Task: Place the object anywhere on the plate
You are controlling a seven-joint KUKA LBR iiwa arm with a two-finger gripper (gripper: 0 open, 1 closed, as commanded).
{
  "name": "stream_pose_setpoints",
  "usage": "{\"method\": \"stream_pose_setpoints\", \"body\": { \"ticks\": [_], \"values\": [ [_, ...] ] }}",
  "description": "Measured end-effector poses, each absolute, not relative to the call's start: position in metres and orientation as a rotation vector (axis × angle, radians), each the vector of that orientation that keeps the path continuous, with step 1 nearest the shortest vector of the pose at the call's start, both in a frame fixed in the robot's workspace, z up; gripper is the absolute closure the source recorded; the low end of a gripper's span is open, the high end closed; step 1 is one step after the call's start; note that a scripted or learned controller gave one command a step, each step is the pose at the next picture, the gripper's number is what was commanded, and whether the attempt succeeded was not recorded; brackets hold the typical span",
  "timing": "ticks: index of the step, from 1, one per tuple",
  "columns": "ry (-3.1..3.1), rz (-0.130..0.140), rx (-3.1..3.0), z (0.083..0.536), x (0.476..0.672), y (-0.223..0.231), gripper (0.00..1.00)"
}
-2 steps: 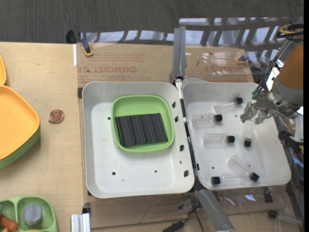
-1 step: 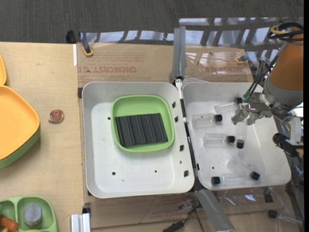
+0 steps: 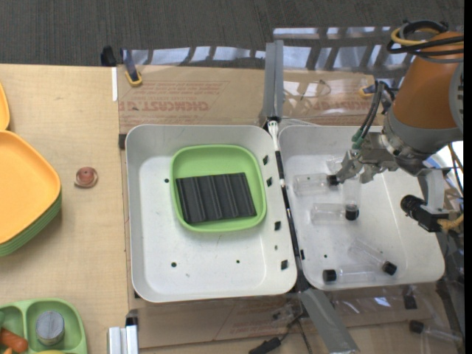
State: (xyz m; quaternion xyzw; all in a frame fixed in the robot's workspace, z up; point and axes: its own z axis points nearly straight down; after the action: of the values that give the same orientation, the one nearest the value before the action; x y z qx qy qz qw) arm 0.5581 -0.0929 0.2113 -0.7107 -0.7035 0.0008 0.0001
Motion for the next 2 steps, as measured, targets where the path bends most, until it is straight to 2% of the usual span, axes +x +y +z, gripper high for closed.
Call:
{"method": "stream_pose_setpoints", "body": {
  "ticks": [1, 2],
  "values": [
    [-2.399, 0.005, -2.024, 0.190, 0.528, -0.060, 1.00],
    [-2.539, 0.003, -1.849, 0.191, 0.538, 0.002, 1.00]
  ]
}}
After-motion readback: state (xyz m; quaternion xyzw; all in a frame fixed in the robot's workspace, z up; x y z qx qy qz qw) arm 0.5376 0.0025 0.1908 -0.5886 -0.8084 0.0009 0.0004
